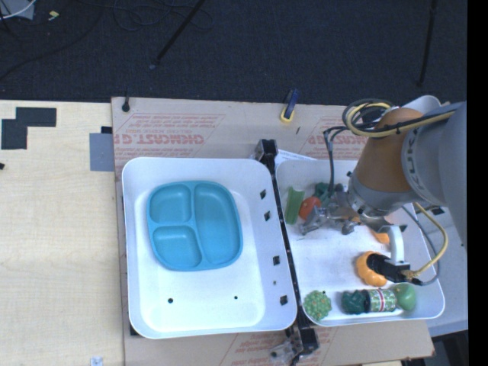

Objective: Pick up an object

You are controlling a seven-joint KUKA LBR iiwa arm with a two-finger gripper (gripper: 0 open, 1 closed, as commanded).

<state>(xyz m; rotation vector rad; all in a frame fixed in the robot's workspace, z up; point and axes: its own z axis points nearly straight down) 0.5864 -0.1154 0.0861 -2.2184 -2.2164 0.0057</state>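
We see the gripper low in the right bin, centre-right of frame, against an orange-red toy. We can't tell its state or any hold.

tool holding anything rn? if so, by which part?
Cannot tell. The tool sits low in the right bin, right by an orange-red item and a green item; no clear hold shows.

The two white bins look like smooth, slightly glossy plastic. The blue divided tray in the left bin is glossy plastic too. Under them lies matt brown cardboard with printed lettering, on a pale wood-grain bench.
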